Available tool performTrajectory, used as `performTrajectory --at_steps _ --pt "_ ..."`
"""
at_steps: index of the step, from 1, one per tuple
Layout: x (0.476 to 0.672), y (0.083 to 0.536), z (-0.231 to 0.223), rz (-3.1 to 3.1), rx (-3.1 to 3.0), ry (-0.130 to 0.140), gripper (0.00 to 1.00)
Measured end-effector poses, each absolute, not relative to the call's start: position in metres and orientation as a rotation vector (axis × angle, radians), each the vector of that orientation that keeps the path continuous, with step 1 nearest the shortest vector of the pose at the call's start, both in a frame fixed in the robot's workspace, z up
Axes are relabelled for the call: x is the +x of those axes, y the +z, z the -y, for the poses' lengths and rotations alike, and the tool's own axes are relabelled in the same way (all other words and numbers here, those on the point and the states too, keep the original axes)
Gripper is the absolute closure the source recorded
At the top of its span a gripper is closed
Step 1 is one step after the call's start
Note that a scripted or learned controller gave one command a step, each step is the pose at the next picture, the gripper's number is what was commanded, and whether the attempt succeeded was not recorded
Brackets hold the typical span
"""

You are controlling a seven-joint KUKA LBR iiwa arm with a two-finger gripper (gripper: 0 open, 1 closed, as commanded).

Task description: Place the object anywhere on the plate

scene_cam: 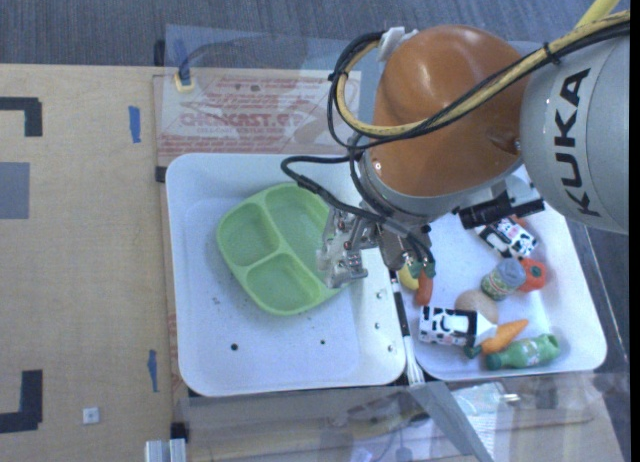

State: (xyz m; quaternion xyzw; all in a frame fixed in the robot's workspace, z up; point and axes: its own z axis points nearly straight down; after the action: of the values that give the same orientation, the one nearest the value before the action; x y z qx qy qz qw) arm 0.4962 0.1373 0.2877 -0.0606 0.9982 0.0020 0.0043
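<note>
Arm: grey KUKA arm (585,140) entering from the right of the frame, with the orange band (445,110) bulking over the upper middle, yellow and black cables looped across it.
Gripper: metal two-finger gripper (345,255) at the frame's centre, over the right edge of the plate; fingers close together, nothing visible between them.
Plate: green divided plate (270,245) with three compartments, lying in the left white bin (200,350), in its upper middle part.
Right bin: white bin (590,335) at the lower right of the frame, holding a cluster of small toys.
Toys: black-and-white cow block (445,325) near the bin's left wall; carrot (503,333) just right of it; green bottle (525,352) below the carrot; tan egg-like piece (478,303) above; small jar (502,278) and red-orange piece (535,275) beside it; second black-and-white toy (510,238) higher up.
Task object: cannot tell which toy; all toys seen lie in the right bin, none on the plate.
Bench: tan board (80,250) across the left of the frame.
</note>
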Motion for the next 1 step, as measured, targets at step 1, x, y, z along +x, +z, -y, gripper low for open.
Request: performTrajectory --at_steps 1 --pt "0.5549 0.2668 -0.2268 -3.111 -0.38 0.006 1.0"
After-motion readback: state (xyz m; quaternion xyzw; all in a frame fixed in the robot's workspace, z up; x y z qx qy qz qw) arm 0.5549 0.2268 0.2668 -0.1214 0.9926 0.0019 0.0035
